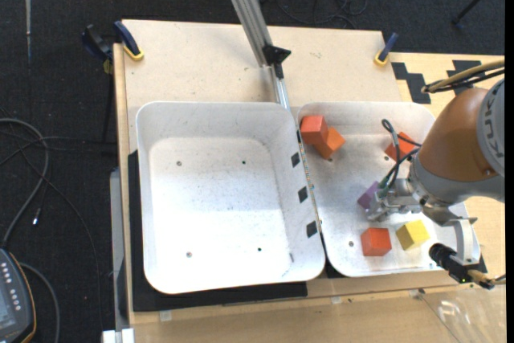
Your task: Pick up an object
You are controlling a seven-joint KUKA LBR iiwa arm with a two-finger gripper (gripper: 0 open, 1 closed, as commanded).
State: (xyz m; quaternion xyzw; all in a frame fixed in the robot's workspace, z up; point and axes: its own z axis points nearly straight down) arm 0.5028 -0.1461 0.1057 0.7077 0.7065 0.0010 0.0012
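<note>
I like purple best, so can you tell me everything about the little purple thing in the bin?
The purple block is small and looks like a solid, matte, angular piece, lilac to violet. It lies in the right-hand bin, near the middle, sitting tilted. The gripper is right at its right side, hiding part of it, so its full shape is unclear. An orange cube sits just below it, apart.

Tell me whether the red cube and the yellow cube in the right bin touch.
Apart. The camera view shows a strip of white bin floor between the red cube and the yellow cube.
</note>
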